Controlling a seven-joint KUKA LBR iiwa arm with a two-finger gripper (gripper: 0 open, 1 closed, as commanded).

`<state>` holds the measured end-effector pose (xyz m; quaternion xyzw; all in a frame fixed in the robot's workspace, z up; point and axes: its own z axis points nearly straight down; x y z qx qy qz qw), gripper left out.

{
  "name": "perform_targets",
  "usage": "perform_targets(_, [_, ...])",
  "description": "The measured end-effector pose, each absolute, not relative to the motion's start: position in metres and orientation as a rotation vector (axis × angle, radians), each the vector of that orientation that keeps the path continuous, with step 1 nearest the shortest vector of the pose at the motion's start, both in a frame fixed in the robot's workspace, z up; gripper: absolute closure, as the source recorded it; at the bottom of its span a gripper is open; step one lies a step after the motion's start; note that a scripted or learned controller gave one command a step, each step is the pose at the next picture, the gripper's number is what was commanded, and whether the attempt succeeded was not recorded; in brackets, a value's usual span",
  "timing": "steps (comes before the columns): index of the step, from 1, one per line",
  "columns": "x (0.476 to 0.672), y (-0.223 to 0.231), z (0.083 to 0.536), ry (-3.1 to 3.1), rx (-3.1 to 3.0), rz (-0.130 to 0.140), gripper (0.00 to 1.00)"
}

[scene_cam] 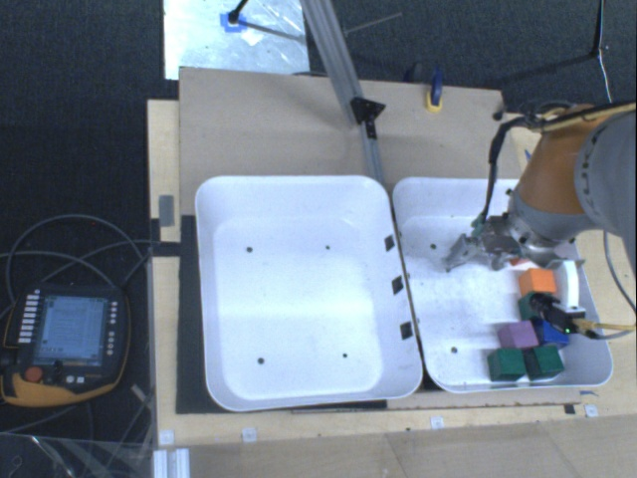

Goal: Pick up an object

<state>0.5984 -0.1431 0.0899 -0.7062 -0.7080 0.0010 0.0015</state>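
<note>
I count a small cluster of blocks in the near right corner of the right bin (438, 361). An orange block (537, 281) lies farthest back, with a white piece (570, 285) just to its right. A blue object (550, 328) sits nearer, partly hidden. A purple block (518, 336) lies left of it, and two dark green blocks (506, 364) (544, 362) rest side by side nearest the rim.

We read this as a robotics lab: a plywood bench (299, 118) on dark carpet (80, 68), two white bins (299, 192), a teach pendant (65, 342) with looped cables at left, and what is probably a camera-stand pole (333, 43) slanting overhead.
</note>
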Motion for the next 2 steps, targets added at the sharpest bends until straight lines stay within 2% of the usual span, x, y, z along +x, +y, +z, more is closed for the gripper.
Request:
perform_targets(1, [0.601, -0.144, 0.104, -2.228, -2.219, -0.004, 1.00])
perform_targets(2, [0.606, -0.148, 0.149, -2.229, -2.221, -0.005, 1.00])
